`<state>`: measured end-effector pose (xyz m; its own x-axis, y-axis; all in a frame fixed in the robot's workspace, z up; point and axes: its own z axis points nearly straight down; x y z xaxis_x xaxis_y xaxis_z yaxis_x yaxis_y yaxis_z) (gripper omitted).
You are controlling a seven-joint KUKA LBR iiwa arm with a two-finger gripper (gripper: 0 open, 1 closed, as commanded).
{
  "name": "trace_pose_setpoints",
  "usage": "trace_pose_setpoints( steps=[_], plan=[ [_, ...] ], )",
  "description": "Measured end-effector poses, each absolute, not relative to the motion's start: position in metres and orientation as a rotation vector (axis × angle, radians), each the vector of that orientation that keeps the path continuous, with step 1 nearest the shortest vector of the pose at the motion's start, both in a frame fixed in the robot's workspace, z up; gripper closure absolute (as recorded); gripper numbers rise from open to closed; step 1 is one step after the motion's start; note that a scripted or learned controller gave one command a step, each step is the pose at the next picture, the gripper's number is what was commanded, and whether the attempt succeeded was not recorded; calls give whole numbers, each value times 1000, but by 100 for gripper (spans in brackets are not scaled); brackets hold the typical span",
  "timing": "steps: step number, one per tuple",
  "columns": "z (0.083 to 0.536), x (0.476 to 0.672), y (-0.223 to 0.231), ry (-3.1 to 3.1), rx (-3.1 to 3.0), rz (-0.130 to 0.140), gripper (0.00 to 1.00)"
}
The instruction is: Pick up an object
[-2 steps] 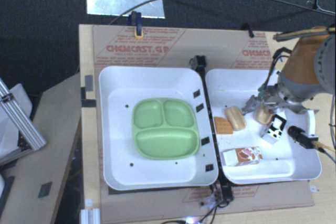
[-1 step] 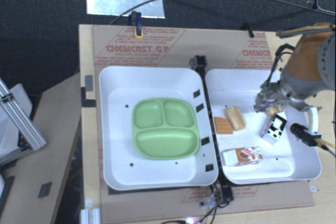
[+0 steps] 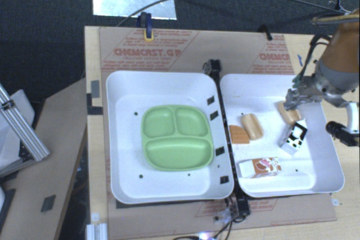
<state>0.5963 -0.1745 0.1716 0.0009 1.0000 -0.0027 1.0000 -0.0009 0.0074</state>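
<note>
Overhead slanted view of the bench [image 3: 95,137] with two shallow white bins side by side. The left bin [image 3: 121,121] holds a pale green divided plate [image 3: 177,137] with three compartments, lying flat near the bin's centre. The right bin [image 3: 326,177] holds the loose objects. A tan bread-roll-shaped item [image 3: 252,125] lies just left of the bin's centre, and a flat orange-brown slice [image 3: 239,135] touches it at its 8 o'clock side. A white packet with red-brown print [image 3: 260,167] lies flat at 6 o'clock of the bin, near the front wall. A small black-and-white box [image 3: 295,137] lies tilted at about 3 o'clock from the roll, well apart from it. A light tan block [image 3: 289,112] lies at 12 o'clock of that box, just beside it.

The arm [image 3: 340,59] enters from 3 o'clock, its orange band above the grey wrist. The tool [image 3: 293,100] hangs over the far-right part of the right bin, directly over the upper end of the tan block; whether it touches the block cannot be told. The state of the tool cannot be told from this angle, and no object can be seen gripped in it.
</note>
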Motion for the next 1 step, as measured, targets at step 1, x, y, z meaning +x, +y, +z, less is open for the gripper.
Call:
trace_pose_setpoints(
  steps=[1],
  plan=[
    [225,598,-175,2222,2212,5,100]
  ],
)
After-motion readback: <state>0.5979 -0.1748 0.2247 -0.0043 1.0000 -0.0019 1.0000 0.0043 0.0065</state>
